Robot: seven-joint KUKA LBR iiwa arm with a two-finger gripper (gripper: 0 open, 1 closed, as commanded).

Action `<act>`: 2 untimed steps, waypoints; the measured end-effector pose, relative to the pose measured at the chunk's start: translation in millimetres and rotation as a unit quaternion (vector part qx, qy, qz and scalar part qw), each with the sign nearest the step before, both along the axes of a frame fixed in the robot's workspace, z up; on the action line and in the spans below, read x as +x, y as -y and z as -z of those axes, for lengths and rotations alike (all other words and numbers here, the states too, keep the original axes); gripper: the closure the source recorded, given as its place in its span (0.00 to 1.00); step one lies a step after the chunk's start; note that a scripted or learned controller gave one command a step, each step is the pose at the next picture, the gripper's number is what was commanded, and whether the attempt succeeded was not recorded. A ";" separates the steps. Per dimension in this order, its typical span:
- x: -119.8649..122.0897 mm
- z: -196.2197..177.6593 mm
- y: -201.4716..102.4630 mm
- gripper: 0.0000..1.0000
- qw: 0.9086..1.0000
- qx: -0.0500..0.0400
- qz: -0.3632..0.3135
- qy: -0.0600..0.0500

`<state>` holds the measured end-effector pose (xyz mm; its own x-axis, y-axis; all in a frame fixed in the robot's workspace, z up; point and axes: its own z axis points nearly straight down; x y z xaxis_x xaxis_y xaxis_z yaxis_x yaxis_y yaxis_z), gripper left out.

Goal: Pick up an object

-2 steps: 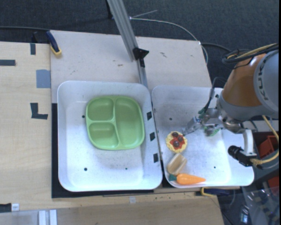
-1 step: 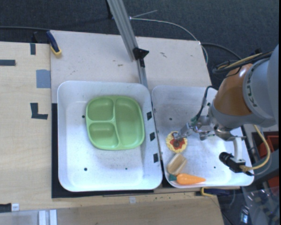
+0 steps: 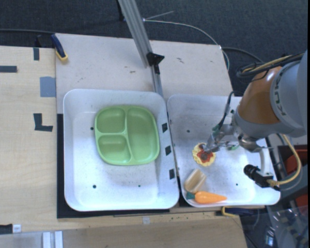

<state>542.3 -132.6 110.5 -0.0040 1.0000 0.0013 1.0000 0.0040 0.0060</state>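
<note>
Reaching step, by the look of it: tool (image 3: pixel 212 148) low in right bin (image 3: pixel 183 115), touching the small round yellow-and-red toy (image 3: pixel 203 155). Fingers' spread impossible to tell. Next, probably, a firm close and straight lift, clear of the carrot (image 3: pixel 210 197).

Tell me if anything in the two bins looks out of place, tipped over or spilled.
Nothing looks spilled or damaged. The green divided plate lies flat in the left bin. In the right bin, the gripper is down at a small yellow and red item, while a tan piece and an orange carrot lie near the front edge.
</note>
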 end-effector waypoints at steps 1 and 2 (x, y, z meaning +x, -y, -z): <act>4.2 -55.2 -10.3 1.00 1.000 -0.001 0.001 -0.001; 14.0 -113.8 -11.2 1.00 1.000 -0.001 0.001 0.000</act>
<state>556.3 -121.4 224.3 -0.0021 1.0000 -0.0013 1.0000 0.0021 0.0051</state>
